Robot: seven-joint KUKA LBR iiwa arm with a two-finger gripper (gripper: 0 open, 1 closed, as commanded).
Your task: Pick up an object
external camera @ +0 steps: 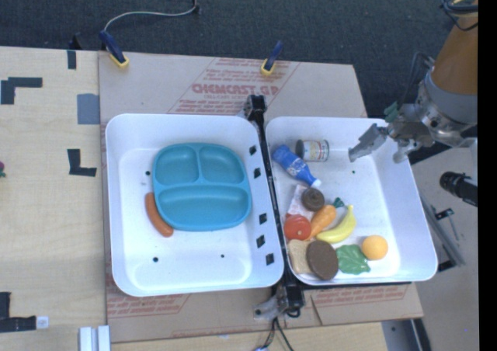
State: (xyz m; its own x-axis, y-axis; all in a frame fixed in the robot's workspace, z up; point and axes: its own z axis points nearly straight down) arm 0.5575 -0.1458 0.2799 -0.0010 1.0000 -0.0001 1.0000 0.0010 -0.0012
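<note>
One small can (314,150) lies left of the fingers (367,144).

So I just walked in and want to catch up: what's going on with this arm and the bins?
The arm's end effector hovers over the upper right edge of the right bin, holding nothing. Below it lie toy foods and containers: a blue bottle, a small can, a banana, a carrot, a tomato and an orange. The left bin holds a blue divided plate with a hot dog beside it. Nothing is picked up yet.
</note>
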